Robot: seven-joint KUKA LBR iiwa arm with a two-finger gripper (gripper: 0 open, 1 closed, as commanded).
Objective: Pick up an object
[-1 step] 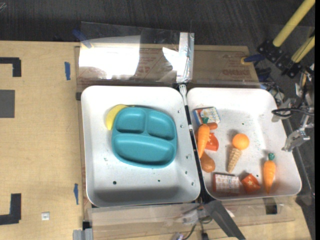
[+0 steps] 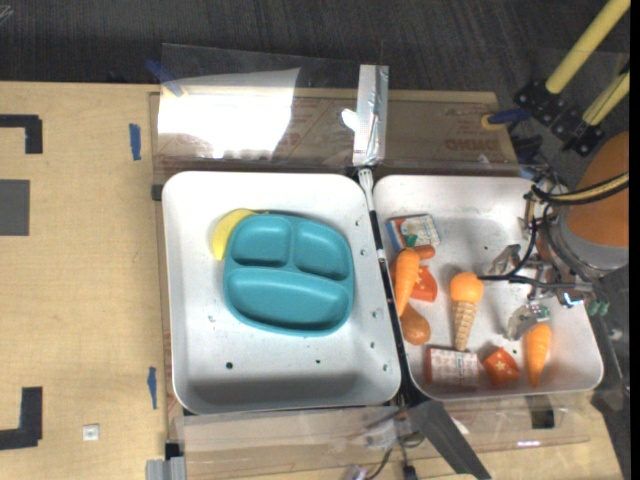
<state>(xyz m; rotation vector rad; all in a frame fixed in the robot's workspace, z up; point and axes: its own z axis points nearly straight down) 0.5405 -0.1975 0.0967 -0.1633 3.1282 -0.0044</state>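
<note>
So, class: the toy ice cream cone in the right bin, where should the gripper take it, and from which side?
Grip the ice cream cone across its tan waffle cone, just below the orange scoop, coming straight down. It lies flat with free floor either side, and the cone's sides are straighter than the rounded scoop. This is a judgement.

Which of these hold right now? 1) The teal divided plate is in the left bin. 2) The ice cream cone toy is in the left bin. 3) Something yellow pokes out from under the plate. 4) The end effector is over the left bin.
1) True: the teal divided plate lies in the left bin.
2) False: the ice cream cone toy lies in the right bin.
3) True: a yellow item shows at the plate's upper left.
4) False: the end effector is over the right bin.
</note>
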